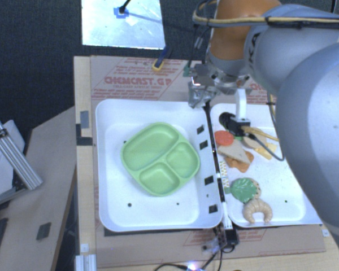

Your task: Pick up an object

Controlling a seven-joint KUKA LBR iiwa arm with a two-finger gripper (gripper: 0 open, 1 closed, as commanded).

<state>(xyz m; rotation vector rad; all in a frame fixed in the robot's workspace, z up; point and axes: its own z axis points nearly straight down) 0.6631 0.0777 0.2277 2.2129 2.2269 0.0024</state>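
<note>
Poised above the far rim, just where the two shallow bins meet: the grey arm's two-finger gripper. Released or clenched, cannot tell from this angle.

Lying in the right white bin, all fair candidates: a red round toy tomato slice, a tan toy bread wedge touching it, pale yellow toy sticks just beside, and at the near end a green leafy toy piece right against a tan curled toy croissant. In the left white bin, a light green three-compartment plastic plate.

Probably light, stiff moulded plastic, smooth enough to slip. Best to go for the croissant: plump, well apart from the far cluster, to be pinched across its thick middle rather than the tapering horns. Better to skip the flat wedge and slice, sitting too low for a sure grip, and the plate, too broad anywhere but its rim.
</note>
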